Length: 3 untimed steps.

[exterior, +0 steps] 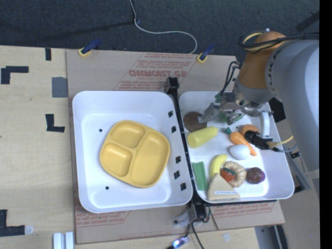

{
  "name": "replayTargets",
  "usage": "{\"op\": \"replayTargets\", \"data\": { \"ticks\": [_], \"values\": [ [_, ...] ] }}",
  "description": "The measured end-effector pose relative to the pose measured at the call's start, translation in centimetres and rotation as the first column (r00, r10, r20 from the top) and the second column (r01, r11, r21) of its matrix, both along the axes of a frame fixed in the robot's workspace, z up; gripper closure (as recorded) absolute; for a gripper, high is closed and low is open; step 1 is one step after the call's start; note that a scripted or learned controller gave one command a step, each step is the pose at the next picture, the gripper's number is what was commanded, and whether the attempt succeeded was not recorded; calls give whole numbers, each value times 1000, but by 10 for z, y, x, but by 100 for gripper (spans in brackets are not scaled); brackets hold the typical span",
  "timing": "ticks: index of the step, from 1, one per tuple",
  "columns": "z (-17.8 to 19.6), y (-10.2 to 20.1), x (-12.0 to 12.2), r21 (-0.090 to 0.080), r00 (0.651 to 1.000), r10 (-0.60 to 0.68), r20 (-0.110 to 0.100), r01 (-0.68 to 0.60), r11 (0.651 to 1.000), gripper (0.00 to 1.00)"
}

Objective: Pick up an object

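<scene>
Arm: the grey arm with orange band [262, 69] is reached in from the right, so that the wrist is placed over the right bin's far end.
Bins: two shallow white bins [83, 154] are set side by side.
Tray: one yellow three-compartment plastic tray [135, 153] is laid alone in the left bin.
Candidates: about nine small toy foods are crowded in the right bin, among them a yellow corn cob [202, 136].
Gripper: the two-finger gripper [227, 113] is held low near a brown round piece [192, 121]; finger spread cannot be told, and nothing is seen gripped.

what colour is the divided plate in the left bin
Yellow all over; the divided plate shows best in the camera view, lying in the left bin.
</scene>
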State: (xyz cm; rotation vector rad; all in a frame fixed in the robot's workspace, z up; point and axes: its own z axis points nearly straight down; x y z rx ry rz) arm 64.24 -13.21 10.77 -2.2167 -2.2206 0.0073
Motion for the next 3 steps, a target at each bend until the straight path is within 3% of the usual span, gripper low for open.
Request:
{"op": "replayTargets", "data": {
  "ticks": [1,2,3],
  "values": [
    [-24,1,0,0,1000,0,4,0,1000,0],
    [-10,3,2,3,1000,2,8,-2,1000,100],
    [47,10,2,0,1000,0,11,0,1000,100]
  ]
}}
